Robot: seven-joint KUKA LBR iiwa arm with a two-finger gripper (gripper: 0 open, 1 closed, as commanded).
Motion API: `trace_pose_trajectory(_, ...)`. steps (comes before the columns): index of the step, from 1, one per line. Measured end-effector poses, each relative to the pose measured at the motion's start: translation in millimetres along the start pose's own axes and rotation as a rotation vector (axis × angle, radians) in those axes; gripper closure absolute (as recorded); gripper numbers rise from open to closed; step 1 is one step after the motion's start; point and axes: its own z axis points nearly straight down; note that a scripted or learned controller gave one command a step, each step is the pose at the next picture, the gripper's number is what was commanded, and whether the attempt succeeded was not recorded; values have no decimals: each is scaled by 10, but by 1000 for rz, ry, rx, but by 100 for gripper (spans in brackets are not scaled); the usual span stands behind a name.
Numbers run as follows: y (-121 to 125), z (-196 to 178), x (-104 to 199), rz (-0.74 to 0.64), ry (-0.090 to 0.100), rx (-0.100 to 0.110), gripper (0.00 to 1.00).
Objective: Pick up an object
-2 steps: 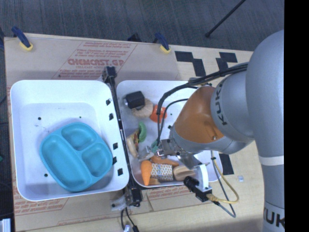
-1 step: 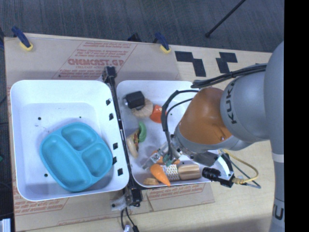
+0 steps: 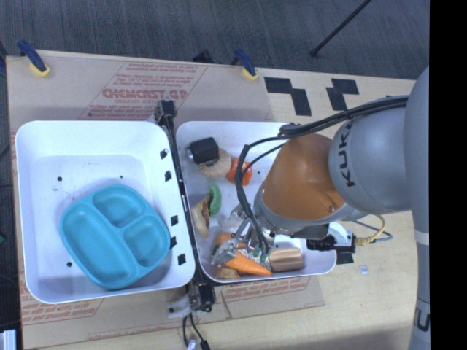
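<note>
Orange plastic, a toy carrot (image 3: 246,266), lay just below the tool (image 3: 246,240) in the camera view, at the near edge of the right bin (image 3: 219,133). It looked light, stiff and a little smooth, so I judged a hold across its thick middle safest. Whether the tool was spread or pressed together I could not tell, because wires and the wrist covered it. Beside the tool, to its right, was a tan block (image 3: 286,259); above it lay a green piece (image 3: 214,199), a black object (image 3: 203,151) and a red piece (image 3: 241,170). Far to its left, the left bin (image 3: 44,141) held a blue divided tray (image 3: 114,234).
</note>
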Motion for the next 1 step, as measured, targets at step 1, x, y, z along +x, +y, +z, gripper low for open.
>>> trace_pose_trajectory(1,296,-7,-501,-51,-4,-1,0)
